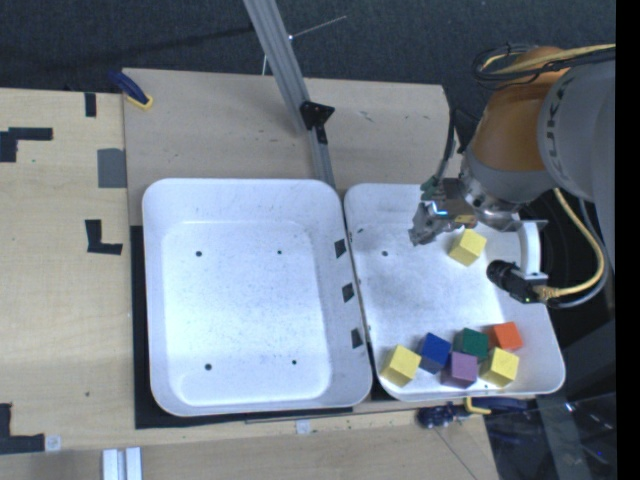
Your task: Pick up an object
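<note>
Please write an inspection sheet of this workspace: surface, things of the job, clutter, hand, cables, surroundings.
Surface: wooden bench bearing left bin and right bin.
Job's things: lone yellow cube in the right bin's upper part; cluster at its lower edge: yellow cube, blue, green, purple, orange, yellow.
Clutter: nothing seen.
Hand: hand low over the right bin, beside the lone cube; grip unclear.
Cables: yellow cable near the wrist.
Surroundings: grey pole, dark floor.

No legible text or labels anywhere.
</note>
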Motion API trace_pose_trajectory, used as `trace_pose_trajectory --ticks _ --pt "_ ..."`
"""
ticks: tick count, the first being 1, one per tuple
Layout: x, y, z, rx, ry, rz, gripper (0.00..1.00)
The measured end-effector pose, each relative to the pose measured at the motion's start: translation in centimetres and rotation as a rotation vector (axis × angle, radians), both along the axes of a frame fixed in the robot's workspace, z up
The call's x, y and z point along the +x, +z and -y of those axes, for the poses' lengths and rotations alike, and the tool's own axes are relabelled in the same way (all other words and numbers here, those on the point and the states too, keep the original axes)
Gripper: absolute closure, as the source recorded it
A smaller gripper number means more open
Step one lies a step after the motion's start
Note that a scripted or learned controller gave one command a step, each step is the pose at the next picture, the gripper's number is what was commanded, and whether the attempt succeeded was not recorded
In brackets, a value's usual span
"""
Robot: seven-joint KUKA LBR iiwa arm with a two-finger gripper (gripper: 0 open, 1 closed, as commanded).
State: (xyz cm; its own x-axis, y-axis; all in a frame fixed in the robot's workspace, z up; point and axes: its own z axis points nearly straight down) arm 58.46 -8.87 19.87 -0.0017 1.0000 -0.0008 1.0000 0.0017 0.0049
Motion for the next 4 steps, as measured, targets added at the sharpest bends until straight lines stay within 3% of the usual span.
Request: trace_pose_trajectory --ticks 2,4 --pt "-0.1 7.8 0.8 0.001 0.0 -0.003 1.0" --pt "-0.5 6.8 -9.8 0.002 0.006 -0.006 1.0"
